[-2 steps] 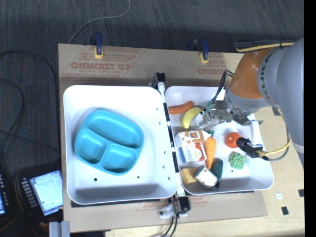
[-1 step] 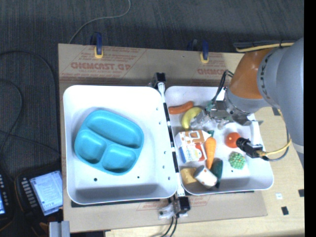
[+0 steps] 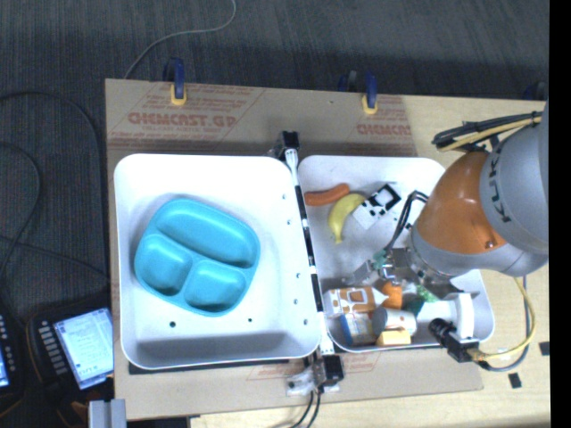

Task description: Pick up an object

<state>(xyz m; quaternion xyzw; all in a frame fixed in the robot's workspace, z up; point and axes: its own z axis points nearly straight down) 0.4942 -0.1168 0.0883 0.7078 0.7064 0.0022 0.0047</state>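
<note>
- Arm (image 3: 482, 208) over right bin (image 3: 419, 166), tool (image 3: 393, 279) low among clutter; grip state can't tell.
- Banana (image 3: 343, 214) at 10 o'clock of tool.
- Blue tray (image 3: 196, 255) in left bin (image 3: 143, 176).

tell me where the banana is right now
The banana lies in the right bin, toward its far left corner, just below an orange sausage-shaped item and left of a black-and-white block.

Dark grey carpet (image 3: 80, 25) surrounds the brown board (image 3: 205, 114) — a thin cable (image 3: 192, 29) trails across it.
</note>
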